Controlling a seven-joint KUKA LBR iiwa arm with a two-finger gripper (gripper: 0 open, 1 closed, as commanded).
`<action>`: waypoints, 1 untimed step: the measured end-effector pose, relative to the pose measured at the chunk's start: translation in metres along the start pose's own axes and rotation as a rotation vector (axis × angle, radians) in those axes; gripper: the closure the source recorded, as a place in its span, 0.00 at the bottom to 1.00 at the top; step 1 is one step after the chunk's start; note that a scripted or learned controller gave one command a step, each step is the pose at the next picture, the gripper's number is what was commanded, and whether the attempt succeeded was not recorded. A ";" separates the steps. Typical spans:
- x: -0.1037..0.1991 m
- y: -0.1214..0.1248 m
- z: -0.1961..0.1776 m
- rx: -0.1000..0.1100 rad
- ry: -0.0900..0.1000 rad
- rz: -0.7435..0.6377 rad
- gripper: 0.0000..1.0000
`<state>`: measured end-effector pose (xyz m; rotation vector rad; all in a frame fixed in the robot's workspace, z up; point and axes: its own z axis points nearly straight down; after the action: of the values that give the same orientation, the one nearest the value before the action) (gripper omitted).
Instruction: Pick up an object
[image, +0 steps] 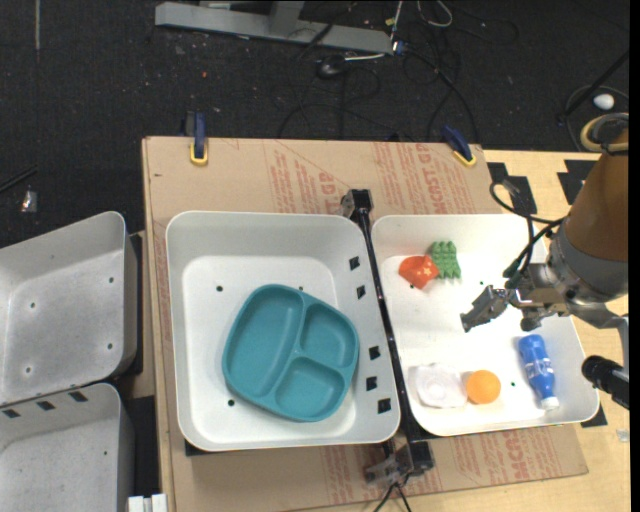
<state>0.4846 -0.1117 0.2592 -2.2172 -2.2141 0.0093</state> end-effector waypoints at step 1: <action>0.000 0.002 -0.004 -0.009 -0.001 -0.002 0.00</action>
<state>0.4863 -0.1115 0.2634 -2.2197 -2.2219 0.0009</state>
